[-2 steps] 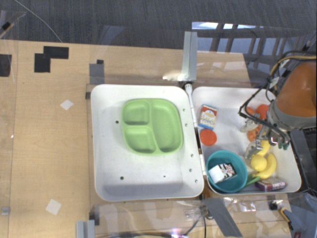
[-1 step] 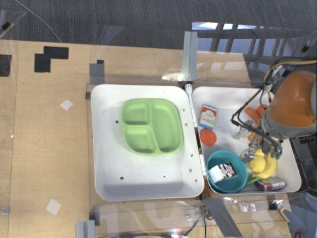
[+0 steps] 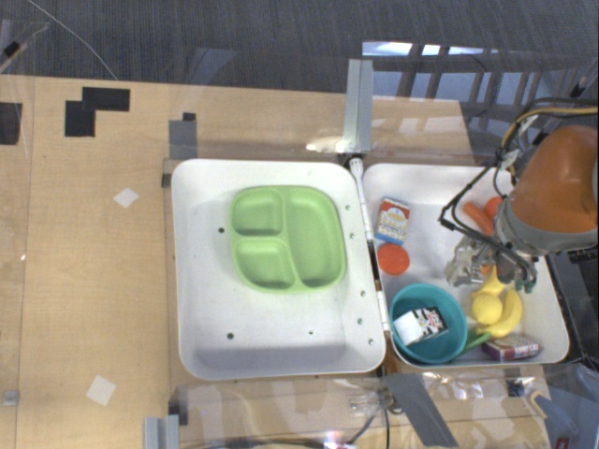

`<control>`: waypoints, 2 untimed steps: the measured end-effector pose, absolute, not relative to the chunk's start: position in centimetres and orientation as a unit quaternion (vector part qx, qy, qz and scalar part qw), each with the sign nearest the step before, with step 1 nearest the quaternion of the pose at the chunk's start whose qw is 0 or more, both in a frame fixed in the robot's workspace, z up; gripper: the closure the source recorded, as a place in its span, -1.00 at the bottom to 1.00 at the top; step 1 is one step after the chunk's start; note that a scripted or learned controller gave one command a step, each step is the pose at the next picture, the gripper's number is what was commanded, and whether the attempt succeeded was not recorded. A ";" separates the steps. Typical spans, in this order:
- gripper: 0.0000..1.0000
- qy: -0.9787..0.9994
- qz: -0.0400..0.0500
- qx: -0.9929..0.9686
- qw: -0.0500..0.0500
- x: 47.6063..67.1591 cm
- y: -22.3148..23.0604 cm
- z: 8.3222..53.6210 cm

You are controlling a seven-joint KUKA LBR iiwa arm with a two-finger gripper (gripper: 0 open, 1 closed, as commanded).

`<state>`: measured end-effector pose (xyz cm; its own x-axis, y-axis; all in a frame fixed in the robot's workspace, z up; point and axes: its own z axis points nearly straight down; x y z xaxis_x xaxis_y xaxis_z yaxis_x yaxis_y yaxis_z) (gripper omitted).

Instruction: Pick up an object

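The gripper [image 3: 489,271] (finger state unreadable) hangs over the banana [image 3: 497,311] near the right bin's [image 3: 426,178] front edge; best descend squarely across its middle.

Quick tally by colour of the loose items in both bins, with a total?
Green: 1, divided plate
Teal: 1, bowl
Yellow: 1, toy
Orange: 2, disc, piece
White: 2, carton, packet
Purple: 1, box
Total: 8

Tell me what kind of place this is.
Likely a robotics lab's bin-picking station: two white bins on a wooden bench, a robot arm over small toy items, and a green divided plate.
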<state>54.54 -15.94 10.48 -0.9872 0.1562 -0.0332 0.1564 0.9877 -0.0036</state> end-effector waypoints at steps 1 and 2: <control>1.00 1.000 -0.003 0.009 0.012 63.1 -20.7 25.1; -1.00 1.000 -0.001 0.009 0.006 62.9 -20.5 24.5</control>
